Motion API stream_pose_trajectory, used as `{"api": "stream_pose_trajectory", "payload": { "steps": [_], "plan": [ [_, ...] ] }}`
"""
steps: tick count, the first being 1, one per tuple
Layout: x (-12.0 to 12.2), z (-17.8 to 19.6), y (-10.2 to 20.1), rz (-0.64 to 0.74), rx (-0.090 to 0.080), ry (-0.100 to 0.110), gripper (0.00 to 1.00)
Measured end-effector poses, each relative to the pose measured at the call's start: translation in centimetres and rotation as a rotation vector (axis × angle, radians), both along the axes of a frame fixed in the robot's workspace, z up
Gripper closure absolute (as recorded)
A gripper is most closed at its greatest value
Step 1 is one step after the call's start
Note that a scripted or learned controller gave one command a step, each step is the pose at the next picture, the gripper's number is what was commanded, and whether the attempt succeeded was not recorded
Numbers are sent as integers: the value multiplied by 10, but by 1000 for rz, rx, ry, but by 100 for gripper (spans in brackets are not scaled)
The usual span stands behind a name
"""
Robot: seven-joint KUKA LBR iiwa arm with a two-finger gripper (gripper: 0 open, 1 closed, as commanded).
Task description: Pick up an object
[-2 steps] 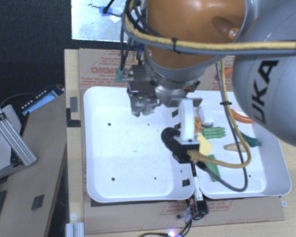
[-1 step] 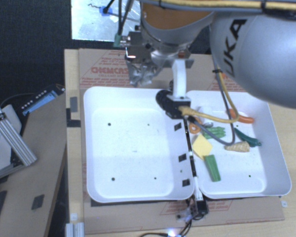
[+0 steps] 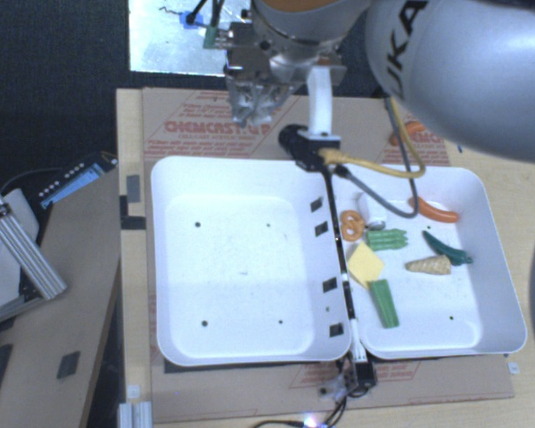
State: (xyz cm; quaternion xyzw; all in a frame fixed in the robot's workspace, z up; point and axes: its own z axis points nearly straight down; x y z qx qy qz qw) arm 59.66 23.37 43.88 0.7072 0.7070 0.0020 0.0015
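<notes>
My gripper (image 3: pixel 253 107) hangs high over the cardboard just behind the back rim of the left bin (image 3: pixel 174 181), with nothing visibly in it. The objects all lie in the right bin (image 3: pixel 495 239): an orange pretzel (image 3: pixel 352 226), a small white piece (image 3: pixel 371 210), a green ridged piece (image 3: pixel 386 239), a yellow wedge (image 3: pixel 366 265), a green stick (image 3: pixel 384 303), a beige cone (image 3: pixel 428 266), a dark green piece (image 3: pixel 447 249) and an orange sausage shape (image 3: pixel 437 210). The gripper is well to the left of and behind them.
A black cable mount (image 3: pixel 301 146) with a yellow cable (image 3: pixel 383 169) sits at the back of the divider between the bins. The large grey arm (image 3: pixel 464 61) covers the upper right. Aluminium rails (image 3: pixel 18 248) stand off the bench at the left.
</notes>
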Motion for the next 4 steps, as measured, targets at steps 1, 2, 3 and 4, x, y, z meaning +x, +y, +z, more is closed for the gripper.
{"api": "stream_pose_trajectory", "payload": {
  "steps": [1,2,3,4],
  "plan": [
    [72,16,-1,-1,0,-3,100],
    [72,13,0,3,0,2,100],
    [-6,-13,2,7,0,8,100],
    [65,-14,0,0,0,-1,100]
  ]
}}
